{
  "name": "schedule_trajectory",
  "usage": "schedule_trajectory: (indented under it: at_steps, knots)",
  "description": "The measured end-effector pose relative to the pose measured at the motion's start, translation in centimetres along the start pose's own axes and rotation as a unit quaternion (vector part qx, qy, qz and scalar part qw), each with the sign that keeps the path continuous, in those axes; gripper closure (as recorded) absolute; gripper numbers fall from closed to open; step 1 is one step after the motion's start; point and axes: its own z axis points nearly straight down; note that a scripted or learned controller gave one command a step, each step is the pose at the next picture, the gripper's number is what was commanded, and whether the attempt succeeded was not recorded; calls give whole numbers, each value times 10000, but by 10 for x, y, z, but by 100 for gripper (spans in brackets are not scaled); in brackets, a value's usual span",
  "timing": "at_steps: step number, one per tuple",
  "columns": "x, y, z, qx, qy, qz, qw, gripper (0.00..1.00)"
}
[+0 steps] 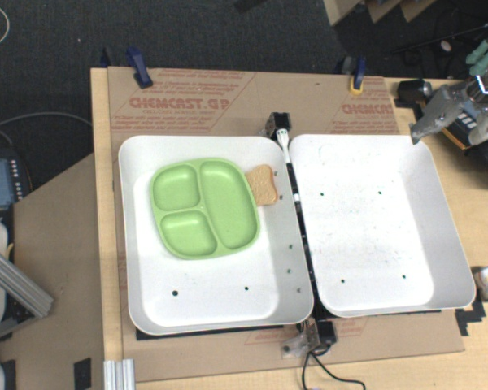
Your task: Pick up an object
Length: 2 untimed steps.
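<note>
- A green divided plate (204,209) was seen lying in the left bin (146,299), with a tan cracker-like piece (263,185) touching its right rim.
- The gripper (439,114) was seen at the right bin's (374,234) far right corner, well apart from both; its state could not be told.
- The descent would best be centred over one item, likely the cracker piece, clear of the bin wall.

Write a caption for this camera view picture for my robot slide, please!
A green divided plate and a tan cracker sit in the left white bin while the gripper waits by the right bin.
</note>
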Motion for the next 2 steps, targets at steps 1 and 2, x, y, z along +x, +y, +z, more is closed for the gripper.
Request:
schedule_trajectory:
  at_steps: [1, 2]
  knots:
    - [67, -15, -42, -66, -12, 13, 10000, 0]
    - [-40, -15, -40, -52, -39, 107, 9999, 0]
